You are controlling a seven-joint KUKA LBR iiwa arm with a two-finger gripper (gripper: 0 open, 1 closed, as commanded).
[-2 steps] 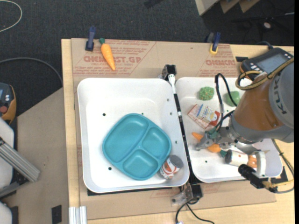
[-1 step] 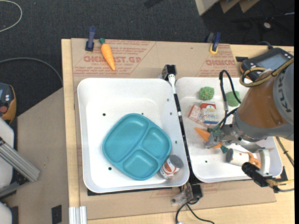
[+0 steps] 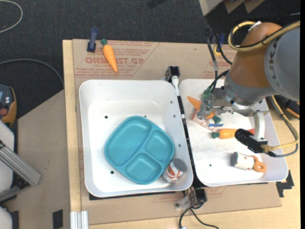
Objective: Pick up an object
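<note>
- From the overhead camera I see the grey arm (image 3: pixel 259 66) reaching in from the right, over the far half of the right bin (image 3: pixel 214 171).
- The gripper (image 3: pixel 208 109) sits low over the far left part of that bin. It is too cluttered for me to tell whether it is apart or together, and I see nothing clearly held in it.
- Possible things to pick lie around it. A small orange piece (image 3: pixel 193 101) is just to its left, near the bin's left wall.
- A flat pink and white packet (image 3: pixel 202 122) lies just beside the gripper on the near side. I can't tell whether they touch.
- A toy carrot (image 3: pixel 227 133) with a green end lies on its side near the middle of the right bin.
- Nearer the front right corner are a white cylinder (image 3: pixel 242 160) and an orange bit (image 3: pixel 259 166), touching or nearly so.
- The left bin (image 3: pixel 95 104) holds a teal divided plate (image 3: pixel 139 149) lying flat, with a small can (image 3: pixel 174 171) tilted against its front right edge.
- Outside the bins, a second carrot (image 3: pixel 110 57) and a blue clip (image 3: pixel 92 39) lie on the cardboard sheet (image 3: pixel 143 61) at the far left.
</note>
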